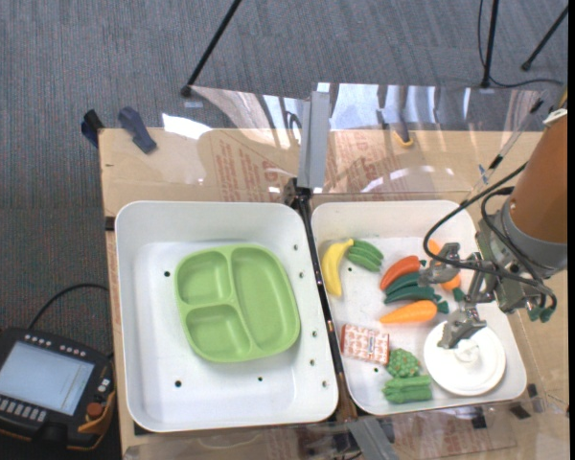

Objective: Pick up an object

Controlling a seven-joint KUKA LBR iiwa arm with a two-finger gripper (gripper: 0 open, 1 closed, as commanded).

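The right bin (337, 220) holds several toy foods: a yellow banana (333, 263), a green pepper (367, 254), a red-orange chili (399, 271), a dark green vegetable (409, 293), an orange carrot (408, 312), a red-and-white packet (365, 343), a broccoli (402, 361) and a green piece (408, 389). A round white plate (479, 370) lies at the bin's front right. My gripper (458, 333) hangs over the plate's near-left edge, just right of the carrot's tip. Nothing visible is held in it.
The left bin (134, 257) carries a green three-compartment tray (238, 301). A metal post (313, 142) stands behind the divider between the bins. Black cables (450, 220) loop from the arm over the right bin's back right. A teach pendant (38, 381) rests at the lower left.
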